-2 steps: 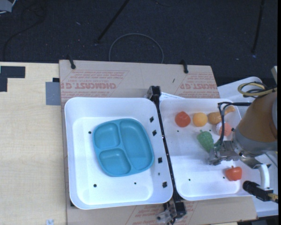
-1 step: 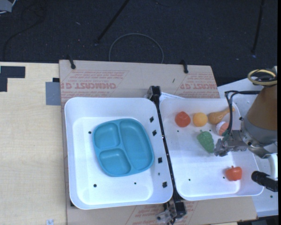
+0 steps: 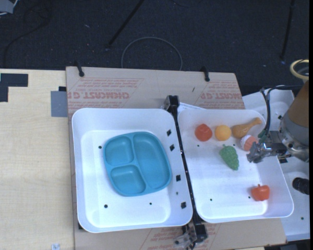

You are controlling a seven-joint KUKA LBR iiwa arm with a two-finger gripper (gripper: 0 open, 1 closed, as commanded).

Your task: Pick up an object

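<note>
The camera view looks down on two white bins side by side on a brown cardboard sheet [image 3: 146, 90]. The left bin [image 3: 88, 139] holds a blue plate [image 3: 137, 163] with three parts, lying flat in the middle. The right bin [image 3: 219, 207] holds toy food. Near its far edge sit a red round fruit [image 3: 203, 132] and an orange round fruit [image 3: 222, 133], just beside each other. To the right of them lies a tan chicken leg [image 3: 246, 126], tilted, with its thin end pointing to the far right corner. A bumpy green veggie [image 3: 230, 157] lies near the middle of the bin, a little below the orange fruit. A small red fruit [image 3: 260, 192] sits alone near the front right corner, well apart from the rest. The gripper [image 3: 256, 153] comes in over the right edge of this bin, close to a small pink and white thing [image 3: 248, 142] just below the chicken leg. I cannot tell if it touches that thing, and I cannot tell how the gripper is set, as it is too small and dark.
</note>
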